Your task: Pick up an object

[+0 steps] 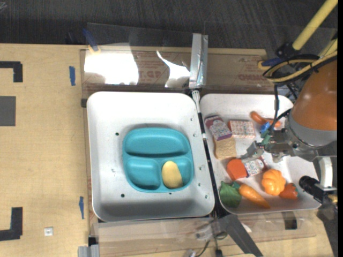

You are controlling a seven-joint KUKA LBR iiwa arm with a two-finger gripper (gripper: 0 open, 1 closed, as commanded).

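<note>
Along the lower edge of the frame, the right bin [300, 210] holds its nearest row of play food: a green vegetable [230, 194] at the lower left corner, a carrot [253, 195] lying slantwise just beside it, an orange pumpkin [273, 180] to the right of that, and a red piece [289, 191] touching the pumpkin's lower right side. A little higher sit a red-orange tomato [235, 168] and a small white packet [253, 167] beside it. Above these lies a tan cracker [225, 148], then a purple-and-white packet [217, 127] and a pinkish packet [240, 128] side by side. An orange sausage [258, 117] lies near the upper middle of this bin.

The gripper [258, 149] hangs over the middle of the right bin, just above the small white packet and right of the cracker; whether its jaws are apart or together I cannot tell. The grey arm with its orange band [320, 103] fills the right side of the frame.

In the left bin [102, 143], a teal divided tray [155, 157] sits in the centre, and a yellow potato [171, 174] rests in its lower right compartment.

Across the top of the frame, behind the bins, stands a clear plastic sheet [139, 63] with a metal post [198, 60].
</note>
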